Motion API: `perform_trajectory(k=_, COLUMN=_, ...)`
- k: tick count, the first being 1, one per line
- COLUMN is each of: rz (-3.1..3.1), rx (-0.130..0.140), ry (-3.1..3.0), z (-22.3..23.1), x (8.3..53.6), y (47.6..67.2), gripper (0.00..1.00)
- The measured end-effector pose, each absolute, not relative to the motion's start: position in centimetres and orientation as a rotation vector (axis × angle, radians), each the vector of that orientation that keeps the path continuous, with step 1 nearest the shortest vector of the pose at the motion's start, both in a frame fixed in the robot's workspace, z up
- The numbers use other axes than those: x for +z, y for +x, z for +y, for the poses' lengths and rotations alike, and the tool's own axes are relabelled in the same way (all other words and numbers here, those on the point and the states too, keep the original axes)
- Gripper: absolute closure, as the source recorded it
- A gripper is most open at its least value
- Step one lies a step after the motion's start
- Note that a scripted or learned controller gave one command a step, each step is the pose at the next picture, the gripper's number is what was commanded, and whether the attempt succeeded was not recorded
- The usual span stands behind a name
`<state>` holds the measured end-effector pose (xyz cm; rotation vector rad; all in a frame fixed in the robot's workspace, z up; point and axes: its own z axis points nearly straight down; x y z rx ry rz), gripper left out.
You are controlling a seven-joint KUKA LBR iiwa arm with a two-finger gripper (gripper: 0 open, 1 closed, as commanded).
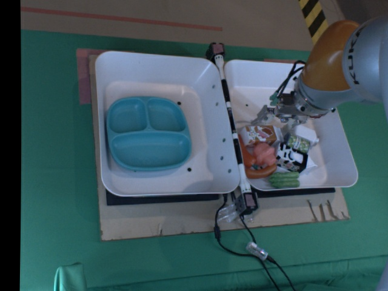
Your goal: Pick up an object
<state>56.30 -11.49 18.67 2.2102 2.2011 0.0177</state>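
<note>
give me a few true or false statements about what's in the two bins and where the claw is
1. The teal three-compartment plastic plate lies in the left white bin. True.
2. The claw hovers over the left bin. False: it is over the right white bin.
3. The small green ridged toy lies near the right bin's front edge. True.
4. The black-and-white cow-patterned carton sits on the teal plate. False: it is in the right bin.

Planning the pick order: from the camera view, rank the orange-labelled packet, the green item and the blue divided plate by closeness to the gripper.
1. Orange-labelled packet, right bin, just below the gripper.
2. Green item, right bin's near edge.
3. Blue divided plate, left bin, far across the divider.
</note>
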Motion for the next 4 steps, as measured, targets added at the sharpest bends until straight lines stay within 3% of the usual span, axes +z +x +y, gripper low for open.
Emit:
perform_trajectory(k=1, rz=2.19, rx=0.023, ry=2.21, z=-11.7, x=19.9, y=56.5, gripper=1.0)
perform_trajectory(k=2, rz=2.19, rx=0.023, ry=2.21, z=-11.7, x=19.9, y=56.5, gripper=0.0)
perform_trajectory(k=3, rz=2.203, rx=0.023, ry=2.209, z=-12.8, x=18.7, y=54.4, gripper=0.0)
perform_trajectory(k=4, rz=2.19, rx=0.026, ry=2.209, z=-13.1, x=19.9, y=54.6, gripper=1.0)
